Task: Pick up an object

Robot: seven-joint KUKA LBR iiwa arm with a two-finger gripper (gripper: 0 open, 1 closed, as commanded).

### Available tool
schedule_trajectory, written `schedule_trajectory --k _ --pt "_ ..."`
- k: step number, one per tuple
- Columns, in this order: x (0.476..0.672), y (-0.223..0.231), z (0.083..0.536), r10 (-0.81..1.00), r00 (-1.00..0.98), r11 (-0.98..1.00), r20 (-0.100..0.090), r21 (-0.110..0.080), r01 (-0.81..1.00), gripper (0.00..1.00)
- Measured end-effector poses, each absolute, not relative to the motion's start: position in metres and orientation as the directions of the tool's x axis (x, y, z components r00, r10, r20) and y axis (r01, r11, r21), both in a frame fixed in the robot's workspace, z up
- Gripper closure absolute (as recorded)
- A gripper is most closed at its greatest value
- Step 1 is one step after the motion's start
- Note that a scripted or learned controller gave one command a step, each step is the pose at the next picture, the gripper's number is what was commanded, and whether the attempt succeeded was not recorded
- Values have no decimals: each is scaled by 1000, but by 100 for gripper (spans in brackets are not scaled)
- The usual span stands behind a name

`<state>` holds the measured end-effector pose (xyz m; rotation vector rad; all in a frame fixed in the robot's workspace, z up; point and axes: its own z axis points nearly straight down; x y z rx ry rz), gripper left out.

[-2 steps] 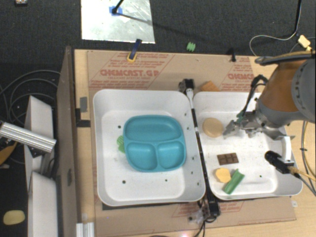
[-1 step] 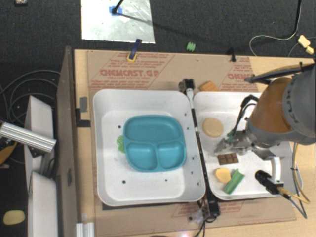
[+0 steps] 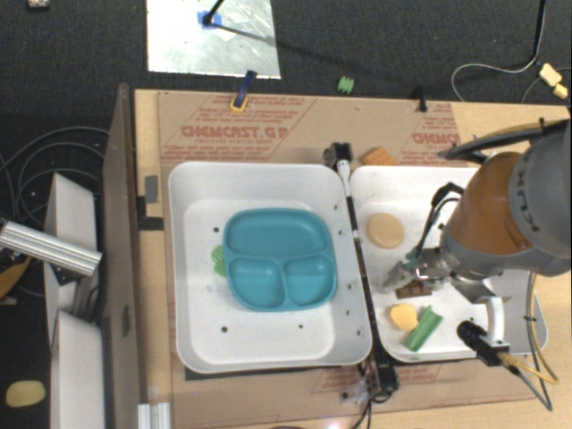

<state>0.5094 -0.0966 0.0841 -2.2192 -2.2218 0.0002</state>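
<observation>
gripper (image 3: 413, 278) low in right bin (image 3: 465, 179) | I can't tell its grip state | green stick (image 3: 424, 328) just below, lying diagonally, yellow piece (image 3: 404, 315) beside it

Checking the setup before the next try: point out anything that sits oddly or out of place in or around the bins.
A small green item is wedged under the left edge of the blue divided tray in the left bin, mostly hidden. An orange block lies outside the right bin, just past its far rim.
</observation>
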Motion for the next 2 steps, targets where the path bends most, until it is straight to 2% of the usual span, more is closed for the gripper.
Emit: schedule_trajectory --k 1,2 --pt "512 -97 95 1000 -3 3 1 3 1000 100" --pt "538 -19 190 1000 -14 14 3 12 1000 100"
